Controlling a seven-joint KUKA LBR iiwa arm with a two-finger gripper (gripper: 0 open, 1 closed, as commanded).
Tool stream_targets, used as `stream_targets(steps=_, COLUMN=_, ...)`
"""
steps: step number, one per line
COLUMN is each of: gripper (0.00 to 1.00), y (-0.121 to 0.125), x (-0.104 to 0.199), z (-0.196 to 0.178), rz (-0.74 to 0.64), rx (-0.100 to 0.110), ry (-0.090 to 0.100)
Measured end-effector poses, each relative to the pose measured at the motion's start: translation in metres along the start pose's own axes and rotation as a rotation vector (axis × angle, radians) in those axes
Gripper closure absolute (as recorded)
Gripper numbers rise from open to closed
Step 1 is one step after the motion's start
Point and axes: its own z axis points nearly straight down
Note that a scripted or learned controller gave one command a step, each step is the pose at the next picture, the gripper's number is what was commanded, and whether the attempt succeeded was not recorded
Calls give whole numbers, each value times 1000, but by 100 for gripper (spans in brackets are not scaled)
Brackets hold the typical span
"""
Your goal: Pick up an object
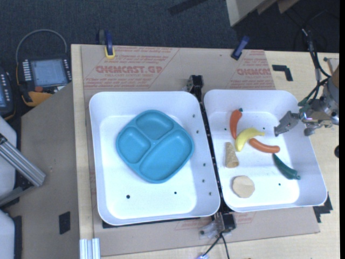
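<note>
The right bin (307, 196) holds several toy foods. An orange carrot (235, 122) lies at the back, with a yellow banana (247, 137) and an orange-red sausage (264, 145) just in front of it. A green chili (285, 167) lies to the right, a tan cone (231, 155) to the left, and a round tan biscuit (243, 186) near the front. My gripper (297, 127) hangs over the bin's right rear part, right of the sausage and apart from it. It is open with nothing between its fingers.
The left bin (108, 198) holds a blue divided plate (155, 145) near its middle. A black clamp (195, 83) sits at the back between the two bins. Cardboard (161, 63) covers the bench around them.
</note>
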Motion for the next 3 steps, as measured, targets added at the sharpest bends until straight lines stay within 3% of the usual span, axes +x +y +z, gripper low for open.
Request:
stream_targets(steps=1, gripper=0, y=3, x=0, z=-6, rz=-3, rx=-12, ry=-3)
stream_targets(steps=3, gripper=0, y=-1, x=7, z=93, rz=-2, rx=-5, ry=0)
